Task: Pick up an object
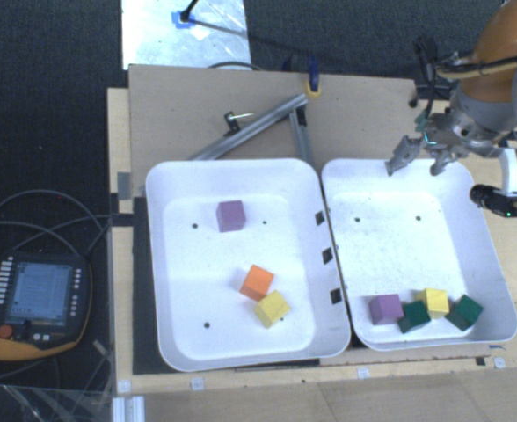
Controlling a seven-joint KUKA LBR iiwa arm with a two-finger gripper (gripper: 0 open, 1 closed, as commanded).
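The left bin (166, 236) holds a purple cube (230, 215) near its back, an orange cube (257, 281) and a yellow cube (273, 308) touching it toward the front. Along the front wall of the right bin (478, 227) lie a purple cube (385, 309), a dark green cube (413, 316), a yellow cube (435, 301) and another dark green cube (464, 311). My gripper (418, 160) hangs open over the back edge of the right bin, fingers (399, 157) spread with nothing between them, far from the cubes.
A metal bar (250, 128) lies slanted on the brown board behind the left bin. A teach pendant (32, 304) with cables sits left of the bench. A foil sheet (184, 20) lies at the back.
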